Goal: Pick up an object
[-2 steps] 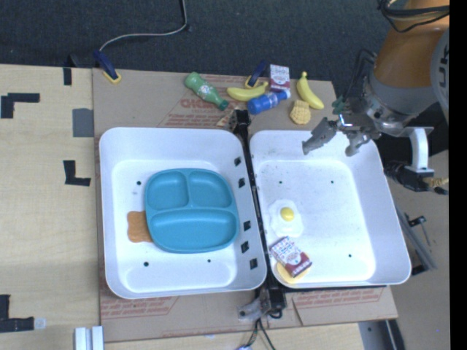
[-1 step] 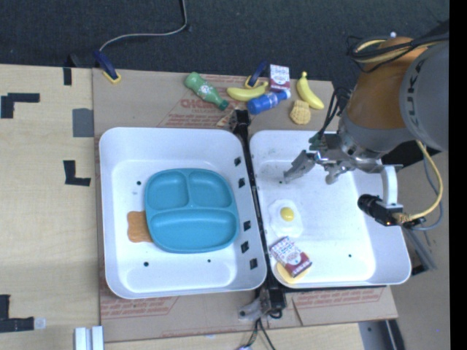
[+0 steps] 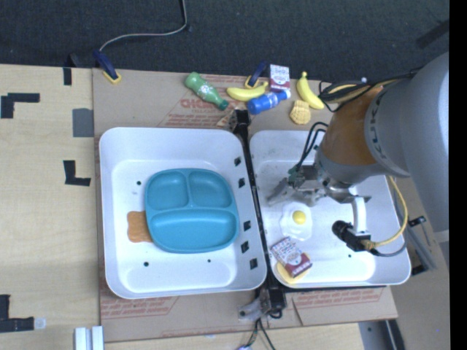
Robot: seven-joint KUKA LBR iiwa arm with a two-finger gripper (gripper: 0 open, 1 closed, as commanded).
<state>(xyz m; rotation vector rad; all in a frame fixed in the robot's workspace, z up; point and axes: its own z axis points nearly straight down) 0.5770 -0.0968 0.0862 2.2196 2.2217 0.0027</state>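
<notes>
In the right bin, a white fried-egg toy with a yellow yolk lies near the middle. A small red and brown packet rests near the bin's front left corner. My gripper is low over the left part of the right bin, just above and left of the egg. Nothing is visibly held in it. The grey arm with its orange band covers the bin's back right part.
The left bin holds a blue divided plate with a tan toast piece poking out at its left. Behind the bins lie a green bottle, two bananas, a blue bottle, a small carton and a yellow piece.
</notes>
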